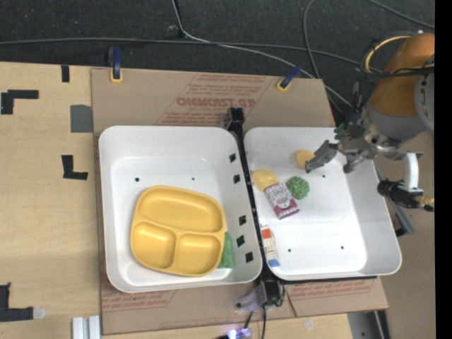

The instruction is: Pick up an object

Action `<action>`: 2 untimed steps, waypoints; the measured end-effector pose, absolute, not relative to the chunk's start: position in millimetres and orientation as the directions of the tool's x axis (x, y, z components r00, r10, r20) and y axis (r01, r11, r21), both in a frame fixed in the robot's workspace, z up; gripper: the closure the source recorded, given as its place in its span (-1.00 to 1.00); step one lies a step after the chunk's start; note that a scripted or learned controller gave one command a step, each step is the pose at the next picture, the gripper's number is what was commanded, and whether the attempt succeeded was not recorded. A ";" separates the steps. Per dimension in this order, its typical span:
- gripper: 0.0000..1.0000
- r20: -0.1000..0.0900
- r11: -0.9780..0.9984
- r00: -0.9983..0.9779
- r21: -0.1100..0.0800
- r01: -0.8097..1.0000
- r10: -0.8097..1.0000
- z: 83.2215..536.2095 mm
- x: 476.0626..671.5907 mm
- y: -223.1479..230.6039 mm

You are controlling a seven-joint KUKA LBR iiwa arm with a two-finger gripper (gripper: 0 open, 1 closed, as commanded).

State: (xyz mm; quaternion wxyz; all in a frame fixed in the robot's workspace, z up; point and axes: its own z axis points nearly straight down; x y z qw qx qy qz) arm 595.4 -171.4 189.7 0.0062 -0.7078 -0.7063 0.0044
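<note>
A grey robot arm with an orange band reaches in from the right of the view, and its two-finger gripper (332,155) hangs over the upper part of the right-hand white bin (367,256). The two dark fingers are spread wide apart with nothing between them; one fingertip (312,165) points down and left toward the bin floor, and the other sits further right near the bin's right wall. Touching or just under that left fingertip lies a small pale yellow rounded object (304,158), partly hidden by the finger. Below and to the left of the gripper, near it, sits a small green bumpy ball (298,186). Just beside the ball, further left, lies a maroon and white packet (282,200), and above the packet's upper left end rests a yellow block (263,179) close to the divider between the bins. Well below the gripper, along the bin's left wall, lies a thin tube-like item with white, red and blue sections (268,244). Far to the gripper's left, in the other white bin (120,147), rests a yellow divided plate with three compartments (176,229), with a green object (227,253) tucked against its right edge
</note>
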 end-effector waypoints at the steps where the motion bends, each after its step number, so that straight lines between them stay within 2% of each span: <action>1: -1.00 0.000 0.001 -0.001 -0.001 1.000 1.000 197.7 598.8 -171.1; 2: -1.00 0.000 0.001 -0.001 -0.006 1.000 1.000 141.8 589.4 -164.6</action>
